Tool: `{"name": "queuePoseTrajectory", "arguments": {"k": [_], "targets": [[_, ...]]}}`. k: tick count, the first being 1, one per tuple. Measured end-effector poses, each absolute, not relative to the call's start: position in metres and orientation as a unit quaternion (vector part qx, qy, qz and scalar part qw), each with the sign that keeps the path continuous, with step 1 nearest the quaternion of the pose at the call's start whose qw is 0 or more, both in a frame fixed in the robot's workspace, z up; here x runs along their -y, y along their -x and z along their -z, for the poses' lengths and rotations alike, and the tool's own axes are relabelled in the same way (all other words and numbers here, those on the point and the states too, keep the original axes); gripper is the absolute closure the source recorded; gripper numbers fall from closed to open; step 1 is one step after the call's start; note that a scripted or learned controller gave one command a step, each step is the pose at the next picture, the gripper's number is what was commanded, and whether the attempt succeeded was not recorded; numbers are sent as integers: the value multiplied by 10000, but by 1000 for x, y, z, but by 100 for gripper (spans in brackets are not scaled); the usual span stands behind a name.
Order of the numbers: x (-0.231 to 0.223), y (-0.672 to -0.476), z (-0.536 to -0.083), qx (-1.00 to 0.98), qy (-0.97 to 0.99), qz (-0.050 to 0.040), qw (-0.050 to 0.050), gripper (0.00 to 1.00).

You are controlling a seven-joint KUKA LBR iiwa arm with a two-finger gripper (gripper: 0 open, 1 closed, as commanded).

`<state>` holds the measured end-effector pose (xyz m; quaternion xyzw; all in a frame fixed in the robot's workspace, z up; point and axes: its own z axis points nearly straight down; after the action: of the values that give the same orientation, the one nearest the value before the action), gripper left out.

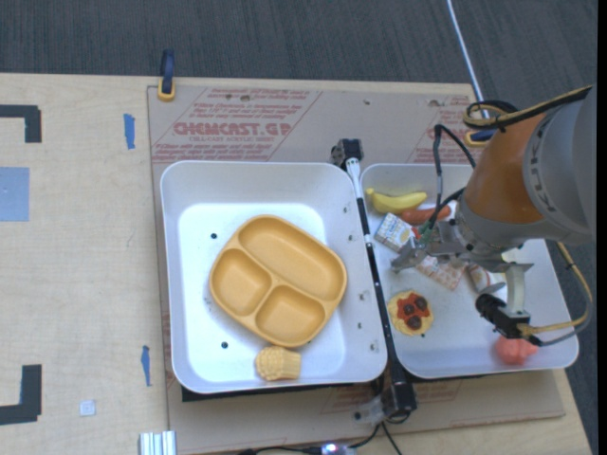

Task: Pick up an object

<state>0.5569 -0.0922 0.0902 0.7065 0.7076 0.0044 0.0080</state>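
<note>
The counter [76,282] lies broad and bare to the left, with a printed cardboard sheet [237,121] under both bins. The left bin [180,254] has open white floor around a yellow divided plate [277,280] at its middle; a small yellow corn piece [277,363] sits against the near wall.

The right bin [560,349] is crowded, and the grey and orange arm [526,173] covers its far right part, hiding whatever lies beneath. The gripper [417,251] hangs low over the bin's left middle; its metal parts blur together with a pale packet [446,271] below, so whether the fingers are apart or together cannot be told.

Loose things nearby: a yellow banana [396,199] near the far wall, an orange carrot-like piece [424,214] beside it, a small blue and white box [391,227], a round pizza toy [411,313] with dark toppings, and a pink fruit [515,350] by the near wall.
</note>
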Motion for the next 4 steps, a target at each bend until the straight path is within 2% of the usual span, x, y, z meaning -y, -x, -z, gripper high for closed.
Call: {"name": "queuePoseTrajectory", "arguments": {"k": [2,3,4], "targets": [[96,-565,-88,-7073,-7069,-15,32,0],[96,-568,-102,-7076,-7066,-48,79,100],[80,-499,-185,-7072,-7070,-5,4,100]]}}
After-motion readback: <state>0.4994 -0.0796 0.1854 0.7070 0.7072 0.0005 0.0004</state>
